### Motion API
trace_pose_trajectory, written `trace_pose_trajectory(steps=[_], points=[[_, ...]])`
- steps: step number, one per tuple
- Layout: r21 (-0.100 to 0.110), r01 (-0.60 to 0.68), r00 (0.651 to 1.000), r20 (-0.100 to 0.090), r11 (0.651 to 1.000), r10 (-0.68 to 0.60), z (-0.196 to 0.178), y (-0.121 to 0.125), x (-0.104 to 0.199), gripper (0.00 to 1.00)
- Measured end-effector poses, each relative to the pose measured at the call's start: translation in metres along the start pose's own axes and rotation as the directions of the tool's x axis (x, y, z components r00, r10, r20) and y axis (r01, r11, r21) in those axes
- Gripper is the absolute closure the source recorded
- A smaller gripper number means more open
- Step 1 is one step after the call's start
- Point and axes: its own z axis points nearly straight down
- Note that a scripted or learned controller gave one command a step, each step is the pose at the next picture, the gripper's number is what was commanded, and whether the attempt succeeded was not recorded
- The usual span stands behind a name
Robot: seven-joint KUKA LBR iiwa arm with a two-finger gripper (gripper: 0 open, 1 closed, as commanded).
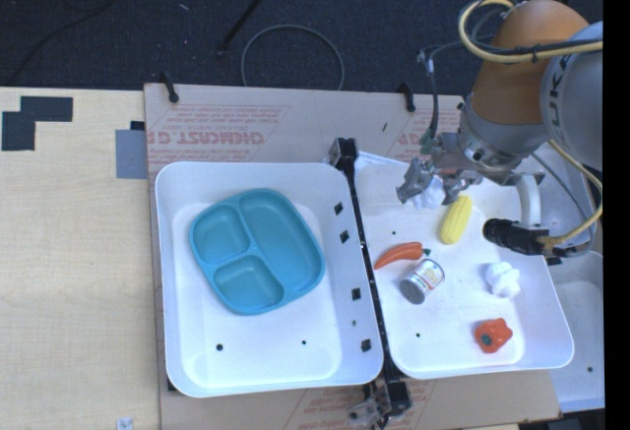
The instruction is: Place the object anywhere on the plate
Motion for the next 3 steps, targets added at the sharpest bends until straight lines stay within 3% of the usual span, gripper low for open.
trace_pose_trajectory(steps=[3], points=[[0.001, 0.001, 1.000, 0.001, 1.000, -0.001, -0.010, -0.055, 0.150, 1.00]])
